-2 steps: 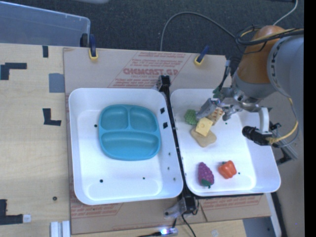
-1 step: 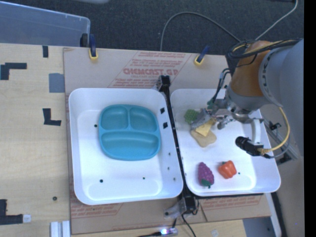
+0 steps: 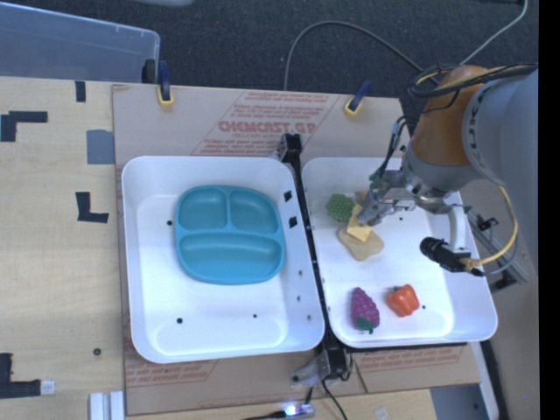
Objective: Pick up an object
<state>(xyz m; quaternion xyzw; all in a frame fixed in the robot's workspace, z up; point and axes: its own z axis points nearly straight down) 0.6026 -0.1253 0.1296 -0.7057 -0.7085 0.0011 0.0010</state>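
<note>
The gripper [image 3: 374, 210] hangs low in the right bin [image 3: 472, 326], right above the cheese wedge [image 3: 358, 232] on the bread slice [image 3: 367, 247]; whether it grips anything I cannot tell; a good pick probably needs a straight descent centred on one item; broccoli [image 3: 340, 206] sits beside it; grapes [image 3: 365, 308] and a tomato [image 3: 402, 300] lie lower in the frame; the left bin [image 3: 144, 322] holds a blue divided plate [image 3: 230, 234].

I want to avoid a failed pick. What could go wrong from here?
1. The gripper sits low among crowded items: the green broccoli toy, yellow cheese wedge and tan bread slice touch or overlap, so it may grab two or push one away.
2. The broccoli toy lies near the bin divider, which may block the fingers.
</note>
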